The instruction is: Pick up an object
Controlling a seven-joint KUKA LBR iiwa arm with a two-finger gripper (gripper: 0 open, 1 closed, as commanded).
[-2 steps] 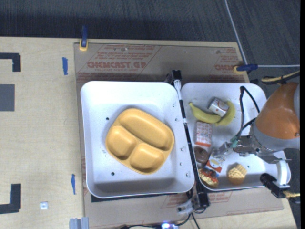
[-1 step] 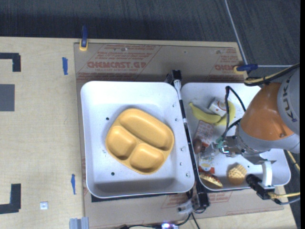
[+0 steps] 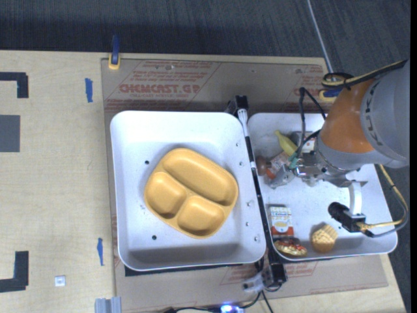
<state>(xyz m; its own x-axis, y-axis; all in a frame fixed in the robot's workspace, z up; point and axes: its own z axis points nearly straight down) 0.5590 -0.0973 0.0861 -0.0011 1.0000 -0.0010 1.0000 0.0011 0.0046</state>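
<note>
My gripper (image 3: 281, 169) hangs low over the upper left part of the right bin (image 3: 371, 246), below the grey arm with its orange band (image 3: 345, 126). Right beside it lie a yellow banana-shaped toy (image 3: 285, 141) and a small reddish object (image 3: 264, 168), partly hidden by the gripper. Closer to the bin's front edge sit a small printed box (image 3: 280, 217), a round dark red and yellow toy (image 3: 290, 246) and a yellow corn cob (image 3: 324, 237).
The left bin (image 3: 130, 135) holds a large yellow tray with three compartments (image 3: 190, 191). A black divider (image 3: 251, 168) runs between the bins. A black fitting with a yellow cable (image 3: 348, 218) hangs from the arm over the right bin.
</note>
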